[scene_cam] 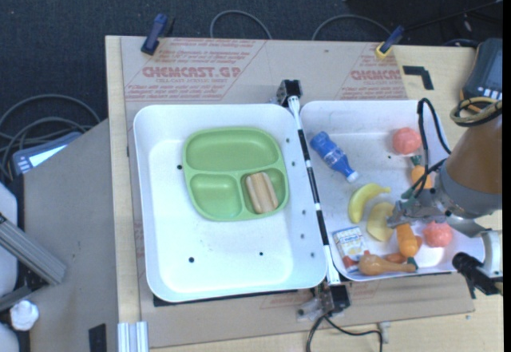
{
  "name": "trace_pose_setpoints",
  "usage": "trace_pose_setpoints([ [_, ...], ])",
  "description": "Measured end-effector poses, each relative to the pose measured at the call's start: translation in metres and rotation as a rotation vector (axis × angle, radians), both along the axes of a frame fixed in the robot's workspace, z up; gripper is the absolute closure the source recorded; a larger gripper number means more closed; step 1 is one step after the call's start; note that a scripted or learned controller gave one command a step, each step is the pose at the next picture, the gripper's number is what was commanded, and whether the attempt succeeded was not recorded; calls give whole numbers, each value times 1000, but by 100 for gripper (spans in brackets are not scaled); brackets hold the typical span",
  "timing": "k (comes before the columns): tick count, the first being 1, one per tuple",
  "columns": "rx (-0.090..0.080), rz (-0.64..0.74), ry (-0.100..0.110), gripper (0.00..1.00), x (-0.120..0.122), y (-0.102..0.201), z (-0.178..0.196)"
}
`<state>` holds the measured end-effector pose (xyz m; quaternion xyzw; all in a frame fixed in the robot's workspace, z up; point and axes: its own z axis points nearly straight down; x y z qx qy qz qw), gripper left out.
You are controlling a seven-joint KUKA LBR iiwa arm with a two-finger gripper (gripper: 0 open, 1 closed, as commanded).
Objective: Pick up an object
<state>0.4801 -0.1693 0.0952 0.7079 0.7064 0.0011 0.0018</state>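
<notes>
My gripper point(402, 217) is low in the right bin point(363, 115), at its near right part. It hangs over the spot where a yellow lemon-like piece point(378, 224) meets an orange carrot point(407, 242). A yellow banana point(363, 198) lies just left of it, and a pink round fruit point(437, 234) sits under the wrist. Farther back are a blue bottle point(331, 154) and a red-pink ball point(406, 140). I see nothing lifted off the bin floor.
A small white packet point(350, 243) and an orange-brown drumstick point(379, 264) lie at the right bin's front edge. The left bin point(160, 183) holds a green divided plate point(231, 155) with a bread roll point(259, 191) in its near right compartment. A black cable point(433, 131) loops above the arm.
</notes>
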Motion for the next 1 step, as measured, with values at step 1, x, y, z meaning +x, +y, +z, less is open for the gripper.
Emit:
trace_pose_setpoints([
  [1,2,3,4,100,80,48,-11],
])
